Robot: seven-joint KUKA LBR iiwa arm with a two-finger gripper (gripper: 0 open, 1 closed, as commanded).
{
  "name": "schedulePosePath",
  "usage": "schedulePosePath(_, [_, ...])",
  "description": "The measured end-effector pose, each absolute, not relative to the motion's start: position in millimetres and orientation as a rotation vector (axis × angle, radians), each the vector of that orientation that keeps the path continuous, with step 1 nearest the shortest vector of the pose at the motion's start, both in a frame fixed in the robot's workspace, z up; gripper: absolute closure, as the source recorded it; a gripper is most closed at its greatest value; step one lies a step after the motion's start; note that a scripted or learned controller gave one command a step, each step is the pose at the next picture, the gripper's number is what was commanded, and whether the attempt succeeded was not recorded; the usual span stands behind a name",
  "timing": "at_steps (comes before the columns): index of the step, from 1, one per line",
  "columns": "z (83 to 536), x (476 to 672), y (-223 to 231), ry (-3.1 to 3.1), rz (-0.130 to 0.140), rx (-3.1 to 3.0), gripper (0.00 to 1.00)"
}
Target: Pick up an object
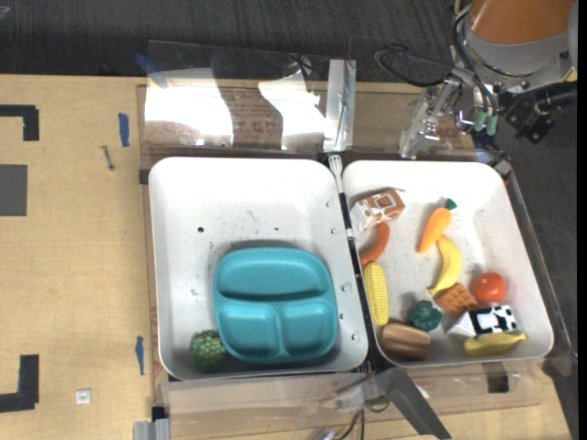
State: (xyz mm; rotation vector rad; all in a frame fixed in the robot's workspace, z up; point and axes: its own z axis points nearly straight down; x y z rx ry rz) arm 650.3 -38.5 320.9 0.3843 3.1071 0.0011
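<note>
Bread roll (404, 339) lies crosswise; tool (429, 128) above the bin, grip state unclear.

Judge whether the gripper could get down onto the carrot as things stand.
Probably yes: the carrot lies uncovered in the right bin, apart from the banana, and the gripper hangs just beyond the bin's far rim.

The bench (64, 246) bears two white bins (174, 246) side by side.
</note>
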Motion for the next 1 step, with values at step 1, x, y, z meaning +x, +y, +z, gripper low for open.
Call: schedulePosePath(1, [332.4,654.0,-102.2,3.117,-0.002,0.288,1.0])
